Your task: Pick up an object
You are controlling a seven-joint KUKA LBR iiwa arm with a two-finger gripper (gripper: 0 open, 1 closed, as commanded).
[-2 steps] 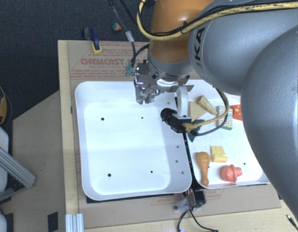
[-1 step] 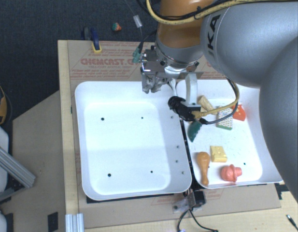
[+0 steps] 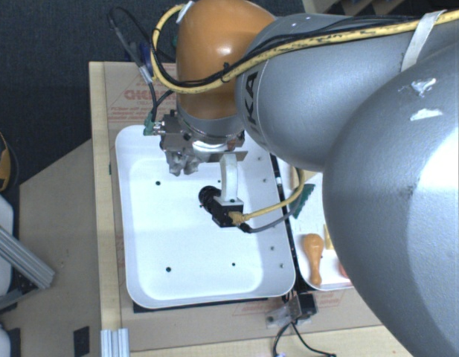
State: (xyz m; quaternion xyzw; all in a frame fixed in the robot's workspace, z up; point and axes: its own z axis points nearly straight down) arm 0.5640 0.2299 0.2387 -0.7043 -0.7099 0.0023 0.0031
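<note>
Arm (image 3: 363, 125) hides most of right bin (image 3: 323, 282), 1 tan object (image 3: 312, 250) cut off; gripper (image 3: 178, 162) above left bin (image 3: 140, 222), grip indiscernible.

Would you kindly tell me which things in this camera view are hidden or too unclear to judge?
- Right bin: mostly hidden under the arm; a strip along its left side shows.
- Tan object in that strip: too little detail to identify.
- Green thing above it: a sliver beside the arm, unidentifiable.
- Hand, low over the left bin: the wrist blocks the view, so whether it holds anything cannot be told.
</note>
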